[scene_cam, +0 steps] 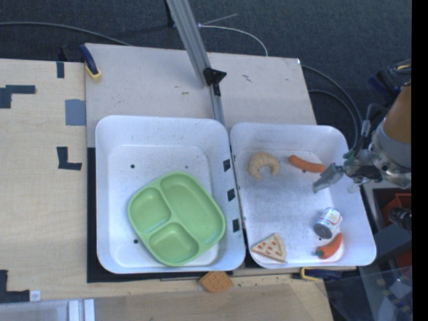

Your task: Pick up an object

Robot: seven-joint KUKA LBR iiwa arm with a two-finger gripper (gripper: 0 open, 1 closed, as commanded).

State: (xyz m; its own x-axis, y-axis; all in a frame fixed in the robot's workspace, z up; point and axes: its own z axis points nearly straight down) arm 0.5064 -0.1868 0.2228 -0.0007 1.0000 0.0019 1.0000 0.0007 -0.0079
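- Camera view, far from the claw on the left: a green divided plate point(176, 217) lies flat in the left bin point(107, 179). It is well apart from the working zone.
- On the surface point(40, 179) below the bins, left of the claw, rests a small brown cookie point(215, 281).
- In the right bin point(301, 134), left of the claw: a croissant point(263, 164), and lower, a sandwich wedge point(269, 247).
- Nearest candidate: the orange sausage point(306, 164), just left of and above the claw. Its long axis runs roughly left to right, right end slightly lower, toward the claw.
- Claw point(328, 178): hangs over the bin's right side; whether it is released or clenched cannot be told, and nothing is seen in its grip.
- Below the claw: a small can point(327, 222) and a carrot-like piece point(331, 247) at the bin wall.
- Recommended procedure: centre over the sausage's midpoint, set the closing direction across its long axis, then descend.
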